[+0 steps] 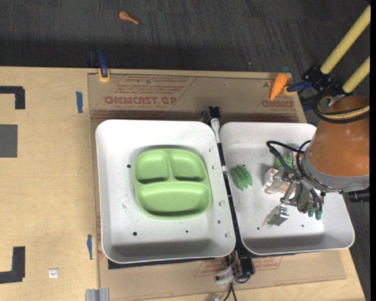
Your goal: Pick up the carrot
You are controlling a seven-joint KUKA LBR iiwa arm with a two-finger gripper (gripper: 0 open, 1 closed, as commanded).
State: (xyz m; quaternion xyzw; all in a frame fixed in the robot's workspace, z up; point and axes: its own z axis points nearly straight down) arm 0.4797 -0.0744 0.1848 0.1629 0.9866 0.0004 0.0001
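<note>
The KUKA arm [343, 144] is reaching in from the right, its orange band bulking over the right bin's [252, 136] right side; below it the gripper [282, 207] is hanging low over the middle of that bin among loose cables and green connectors; whether its fingers are open or closed cannot be told, since metal parts and wiring are blurring together there, and nothing is showing between them. A small green ridged toy [241, 176] is lying in the right bin's left part, close to the divider, well apart from the gripper; the rest of that bin's white floor is lying bare on the near and far sides of the gripper. The left bin [111, 194] is holding a green three-compartment plate [172, 182], centred, with white floor showing all around it. The carrot [278, 86] is sitting outside both bins, on the cardboard sheet [153, 97] beyond the right bin's far edge, tilted, just beside a blue clamp; another small orange piece [128, 17] is lying on the dark floor far to the left.
</note>
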